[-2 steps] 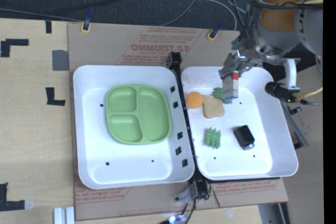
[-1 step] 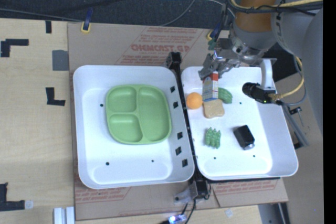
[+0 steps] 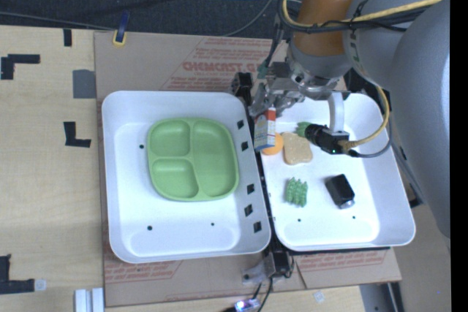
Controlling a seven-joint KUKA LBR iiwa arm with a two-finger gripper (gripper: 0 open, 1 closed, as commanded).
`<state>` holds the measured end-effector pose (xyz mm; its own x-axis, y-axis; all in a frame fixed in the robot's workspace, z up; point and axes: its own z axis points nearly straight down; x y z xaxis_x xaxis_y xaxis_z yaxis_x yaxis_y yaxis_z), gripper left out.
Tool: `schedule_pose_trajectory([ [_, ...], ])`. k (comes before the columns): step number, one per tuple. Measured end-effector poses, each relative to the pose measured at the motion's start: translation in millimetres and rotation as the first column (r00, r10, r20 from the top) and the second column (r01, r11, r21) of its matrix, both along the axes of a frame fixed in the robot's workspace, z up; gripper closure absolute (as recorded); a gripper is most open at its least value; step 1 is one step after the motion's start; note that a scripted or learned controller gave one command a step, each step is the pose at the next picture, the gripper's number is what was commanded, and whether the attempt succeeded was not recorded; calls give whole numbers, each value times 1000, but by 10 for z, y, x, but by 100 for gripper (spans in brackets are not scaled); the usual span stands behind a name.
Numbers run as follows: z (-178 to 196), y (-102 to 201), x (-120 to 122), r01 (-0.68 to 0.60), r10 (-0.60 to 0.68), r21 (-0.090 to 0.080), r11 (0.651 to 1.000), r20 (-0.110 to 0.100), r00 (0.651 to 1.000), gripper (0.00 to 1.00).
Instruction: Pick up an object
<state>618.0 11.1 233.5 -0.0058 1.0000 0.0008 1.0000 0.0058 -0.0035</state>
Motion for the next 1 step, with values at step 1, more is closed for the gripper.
schedule_pose_trajectory([
  [1, -73, 458, -210, 2, -2, -1, 1000, 0, 1000, 100],
])
